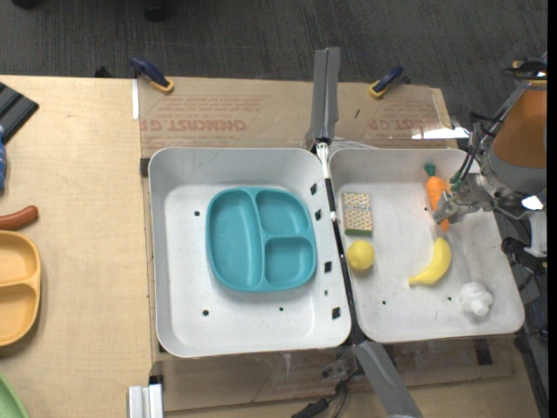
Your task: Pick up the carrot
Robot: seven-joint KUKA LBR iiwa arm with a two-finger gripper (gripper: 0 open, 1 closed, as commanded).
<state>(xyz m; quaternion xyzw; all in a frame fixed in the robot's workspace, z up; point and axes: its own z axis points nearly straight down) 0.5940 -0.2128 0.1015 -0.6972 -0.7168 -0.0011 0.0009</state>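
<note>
Orange carrot [434, 193] lies in the right bin [513, 320] near its far right wall, where we set the gripper [447, 207] directly over its lower end, though we cannot tell its finger opening.

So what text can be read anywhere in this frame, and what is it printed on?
Cardboard sheet under the bins: red print lines, upside down to the camera and too blurred to read with confidence.
Same cardboard behind the right bin: more faint red print, unreadable.
Teal plate, sponge, lemon, banana, carrot: no print that I can make out.
</note>
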